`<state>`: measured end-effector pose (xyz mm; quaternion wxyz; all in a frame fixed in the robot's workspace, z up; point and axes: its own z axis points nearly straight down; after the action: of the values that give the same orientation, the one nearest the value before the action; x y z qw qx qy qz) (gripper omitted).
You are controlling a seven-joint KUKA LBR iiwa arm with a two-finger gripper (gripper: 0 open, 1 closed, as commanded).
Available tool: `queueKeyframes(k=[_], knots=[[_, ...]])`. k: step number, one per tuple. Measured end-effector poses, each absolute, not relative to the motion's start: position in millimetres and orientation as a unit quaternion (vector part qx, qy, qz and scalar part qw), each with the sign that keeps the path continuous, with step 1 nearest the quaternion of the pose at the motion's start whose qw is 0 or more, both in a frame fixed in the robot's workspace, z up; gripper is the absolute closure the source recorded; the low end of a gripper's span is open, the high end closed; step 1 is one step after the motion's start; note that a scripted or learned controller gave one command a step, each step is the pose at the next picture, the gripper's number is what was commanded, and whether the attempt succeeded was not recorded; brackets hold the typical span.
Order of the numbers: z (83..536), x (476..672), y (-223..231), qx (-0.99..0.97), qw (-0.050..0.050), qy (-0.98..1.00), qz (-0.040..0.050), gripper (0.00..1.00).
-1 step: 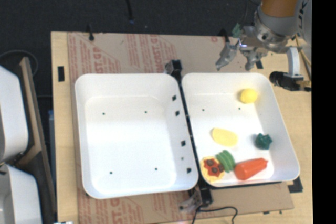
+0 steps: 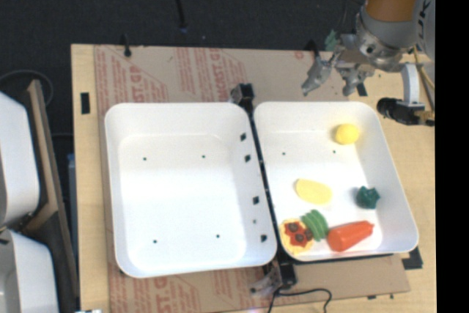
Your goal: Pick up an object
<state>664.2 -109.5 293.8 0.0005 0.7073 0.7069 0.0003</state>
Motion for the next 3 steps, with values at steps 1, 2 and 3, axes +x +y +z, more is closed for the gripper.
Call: queueKeyframes(k=[1, 2, 3], knots=[[231.6, 660.7, -107.2, 0.707, -0.002, 0.707, -0.0015, 0.0], [188.7, 657.0, -110.8, 0.707, -0.001, 0.707, -0.0012, 0.0], [143.6, 662.5, -115.1, 0.707, -0.001, 0.707, -0.0011, 0.0]])
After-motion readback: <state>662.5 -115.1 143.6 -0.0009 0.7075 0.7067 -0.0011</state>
